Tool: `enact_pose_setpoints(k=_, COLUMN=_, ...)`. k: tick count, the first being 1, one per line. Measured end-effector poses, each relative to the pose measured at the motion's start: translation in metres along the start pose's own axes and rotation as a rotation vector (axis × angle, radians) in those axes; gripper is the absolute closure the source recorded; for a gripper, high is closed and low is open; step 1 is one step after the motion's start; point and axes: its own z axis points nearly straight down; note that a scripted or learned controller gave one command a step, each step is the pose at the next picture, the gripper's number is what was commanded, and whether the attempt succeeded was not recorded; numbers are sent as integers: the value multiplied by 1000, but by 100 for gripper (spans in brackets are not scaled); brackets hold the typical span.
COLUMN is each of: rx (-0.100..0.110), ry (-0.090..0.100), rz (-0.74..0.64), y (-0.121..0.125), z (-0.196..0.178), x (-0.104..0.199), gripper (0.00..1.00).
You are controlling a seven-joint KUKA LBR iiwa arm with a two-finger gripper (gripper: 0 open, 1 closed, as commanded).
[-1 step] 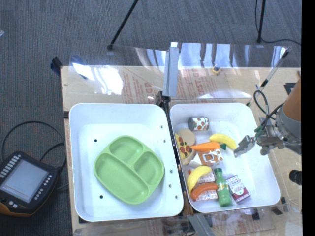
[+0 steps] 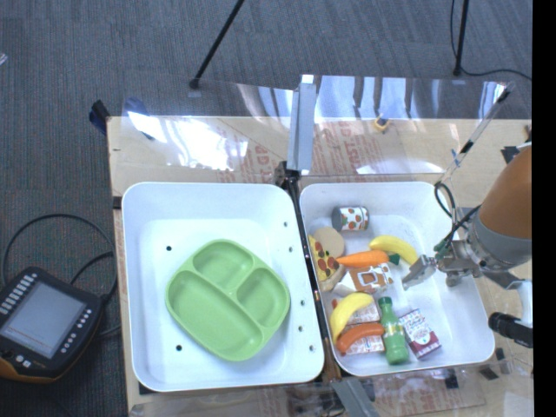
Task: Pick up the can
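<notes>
The can (image 2: 351, 219), small with a red and white label, lies on its side near the back of the right bin (image 2: 452, 202). My gripper (image 2: 416, 269) hovers low over the right side of that bin, to the right of and nearer the front than the can, just past the yellow banana (image 2: 393, 248). Its fingers look open, and nothing sits between them. The can lies apart from the other toys, with bare bin floor around it.
Toy food crowds the right bin's middle and front: a carrot (image 2: 360, 258), a pizza slice (image 2: 326, 257), a carton (image 2: 373, 278), a second banana (image 2: 350, 309), a sausage (image 2: 356, 338), a green bottle (image 2: 393, 331) and a red box (image 2: 423, 334). A green divided plate (image 2: 228, 298) lies in the left bin (image 2: 143, 233).
</notes>
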Motion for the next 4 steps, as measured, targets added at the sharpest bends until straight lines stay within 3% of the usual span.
enact_pose_setpoints(k=1, rx=-1, ry=-3, rz=286, y=41, z=-105, x=54, gripper=0)
enact_pose_setpoints(k=2, rx=-3, ry=-4, rz=431, y=71, z=-177, x=120, gripper=0)
enact_pose_setpoints(k=3, rx=-3, ry=-5, rz=506, y=112, z=-248, x=219, gripper=0)
enact_pose_setpoints(k=4, rx=-4, ry=-6, rz=693, y=111, z=-318, x=295, gripper=0)
